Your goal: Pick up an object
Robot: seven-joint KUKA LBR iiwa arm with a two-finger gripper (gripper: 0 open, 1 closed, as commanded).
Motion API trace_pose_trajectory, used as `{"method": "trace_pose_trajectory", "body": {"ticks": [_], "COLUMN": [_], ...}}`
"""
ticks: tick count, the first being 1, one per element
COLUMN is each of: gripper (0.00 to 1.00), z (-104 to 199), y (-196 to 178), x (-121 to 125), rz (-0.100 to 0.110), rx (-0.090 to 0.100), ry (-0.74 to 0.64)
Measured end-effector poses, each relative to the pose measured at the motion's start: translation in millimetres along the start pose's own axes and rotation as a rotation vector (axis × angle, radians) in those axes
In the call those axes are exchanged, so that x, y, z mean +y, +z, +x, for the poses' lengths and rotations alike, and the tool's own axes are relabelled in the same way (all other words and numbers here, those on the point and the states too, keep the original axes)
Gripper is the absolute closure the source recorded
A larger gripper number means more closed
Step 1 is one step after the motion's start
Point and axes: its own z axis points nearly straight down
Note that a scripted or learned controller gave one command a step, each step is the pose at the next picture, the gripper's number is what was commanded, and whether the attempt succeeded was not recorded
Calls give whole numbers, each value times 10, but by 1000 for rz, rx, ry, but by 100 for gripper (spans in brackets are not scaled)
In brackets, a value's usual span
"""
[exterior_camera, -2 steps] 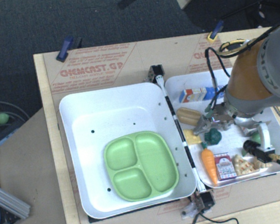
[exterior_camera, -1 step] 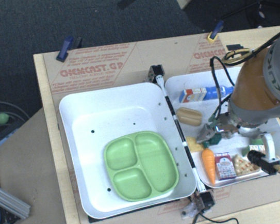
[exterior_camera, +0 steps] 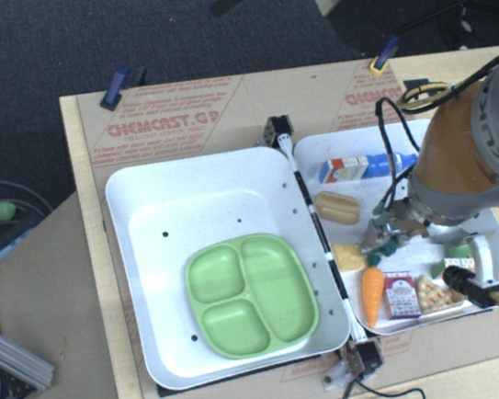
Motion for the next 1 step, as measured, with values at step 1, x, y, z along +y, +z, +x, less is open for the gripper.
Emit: {"method": "trace_pose_trajectory", "body": {"ticks": [1], "gripper": [100], "z": [486], "y": [-905], "x": [-77], "rz": [2], "rx": [3], "ry": [-3]}}
